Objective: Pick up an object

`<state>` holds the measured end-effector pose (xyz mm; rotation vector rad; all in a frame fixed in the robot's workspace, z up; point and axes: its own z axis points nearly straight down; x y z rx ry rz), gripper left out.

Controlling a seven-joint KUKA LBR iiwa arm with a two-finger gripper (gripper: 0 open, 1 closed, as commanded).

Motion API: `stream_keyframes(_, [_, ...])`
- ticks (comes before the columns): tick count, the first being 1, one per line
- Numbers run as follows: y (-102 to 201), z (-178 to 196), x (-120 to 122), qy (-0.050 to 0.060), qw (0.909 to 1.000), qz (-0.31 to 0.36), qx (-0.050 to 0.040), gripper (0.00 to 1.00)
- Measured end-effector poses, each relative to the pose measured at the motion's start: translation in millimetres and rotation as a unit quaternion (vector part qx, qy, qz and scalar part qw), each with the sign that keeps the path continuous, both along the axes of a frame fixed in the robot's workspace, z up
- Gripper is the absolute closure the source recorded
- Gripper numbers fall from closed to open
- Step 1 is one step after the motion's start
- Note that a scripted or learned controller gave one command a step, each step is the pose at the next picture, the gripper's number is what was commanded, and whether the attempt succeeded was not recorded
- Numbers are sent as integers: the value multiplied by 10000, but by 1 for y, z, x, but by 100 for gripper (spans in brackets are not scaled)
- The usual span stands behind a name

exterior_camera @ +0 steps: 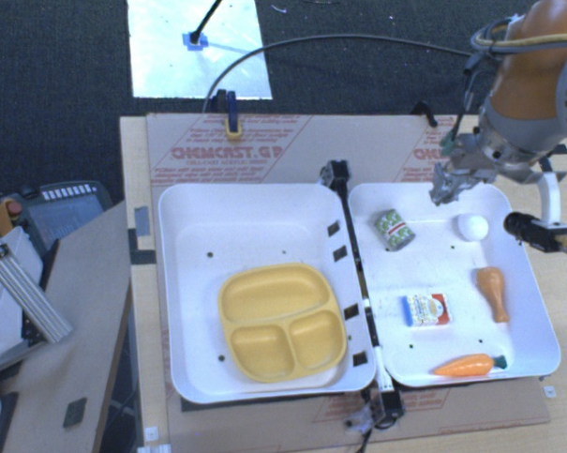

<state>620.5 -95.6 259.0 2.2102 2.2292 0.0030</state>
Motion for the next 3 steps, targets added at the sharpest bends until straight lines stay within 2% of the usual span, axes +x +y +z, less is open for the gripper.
stream_keyframes(2, [119, -25, 11, 9, 10000, 3, 8, 100])
stream_keyframes(3, [169, -17, 16, -1, 10000, 5, 11, 100])
